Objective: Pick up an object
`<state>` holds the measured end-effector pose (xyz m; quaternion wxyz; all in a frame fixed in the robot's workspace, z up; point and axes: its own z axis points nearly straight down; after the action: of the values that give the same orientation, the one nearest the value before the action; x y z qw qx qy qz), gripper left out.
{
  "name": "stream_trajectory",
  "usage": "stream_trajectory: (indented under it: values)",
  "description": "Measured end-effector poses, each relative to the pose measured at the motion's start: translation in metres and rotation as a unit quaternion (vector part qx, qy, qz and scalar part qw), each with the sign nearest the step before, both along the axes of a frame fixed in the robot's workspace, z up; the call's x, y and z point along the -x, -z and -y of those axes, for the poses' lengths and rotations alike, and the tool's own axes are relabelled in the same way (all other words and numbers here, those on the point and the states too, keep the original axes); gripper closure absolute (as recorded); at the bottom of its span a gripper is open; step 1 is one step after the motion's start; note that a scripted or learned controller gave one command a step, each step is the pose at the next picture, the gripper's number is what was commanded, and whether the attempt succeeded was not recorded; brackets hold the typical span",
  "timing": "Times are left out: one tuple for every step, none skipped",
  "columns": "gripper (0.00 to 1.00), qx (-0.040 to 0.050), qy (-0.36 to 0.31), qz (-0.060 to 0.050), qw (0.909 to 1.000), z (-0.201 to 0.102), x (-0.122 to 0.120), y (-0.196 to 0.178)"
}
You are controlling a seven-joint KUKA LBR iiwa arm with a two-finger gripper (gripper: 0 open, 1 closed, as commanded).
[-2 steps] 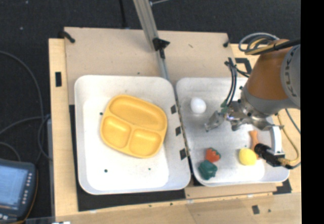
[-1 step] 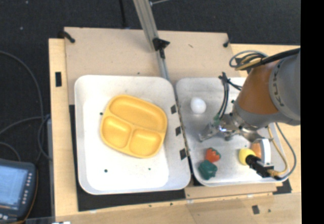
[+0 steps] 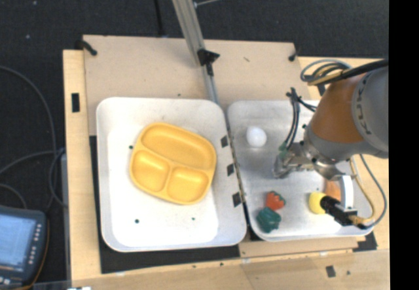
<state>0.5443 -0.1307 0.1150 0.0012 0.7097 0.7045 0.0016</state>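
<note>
My gripper (image 3: 285,167) hangs over the middle of the right bin (image 3: 262,115), under the grey arm with its orange band. A white ball (image 3: 255,136) lies to its upper left, apart from it. Below the gripper lie a small red-orange object (image 3: 275,201) and, just beneath that, a dark green object (image 3: 268,218) near the bin's front edge. A small yellow round thing (image 3: 317,202) sits to the lower right, close to the wrist. I see nothing held at the gripper.
The left bin (image 3: 118,217) holds a yellow divided plate (image 3: 173,163) near its middle. A slanted metal pole (image 3: 186,14) stands behind the bins. The divider between the bins runs just left of the ball.
</note>
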Motion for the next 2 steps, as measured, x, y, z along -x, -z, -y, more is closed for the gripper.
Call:
stream_trajectory:
  values:
    - [1.00, 0.0007, -0.005, 0.002, 1.0000, -0.009, -0.002, -0.050]
    - [1.00, 0.0008, -0.006, 0.001, 1.0000, -0.008, -0.004, -0.089]
